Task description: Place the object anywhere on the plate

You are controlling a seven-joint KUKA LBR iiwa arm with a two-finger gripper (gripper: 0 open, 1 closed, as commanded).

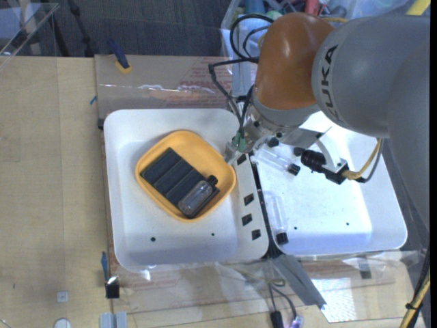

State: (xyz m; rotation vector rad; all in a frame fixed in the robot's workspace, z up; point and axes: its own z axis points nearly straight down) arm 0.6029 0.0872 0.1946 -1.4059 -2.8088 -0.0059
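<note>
Grey-and-orange arm (300, 60) looms over the white bins' shared wall (254, 214), its gripper (240, 145) in a state I cannot tell — while the dark ribbed block (169, 171) already lies on the yellow square plate (188, 137), so lift straight up, sparing its rim.

left bin (136, 244) – white floor open around plate (156, 149) | right bin (355, 224) – arm (321, 60) overhangs its far half
</note>
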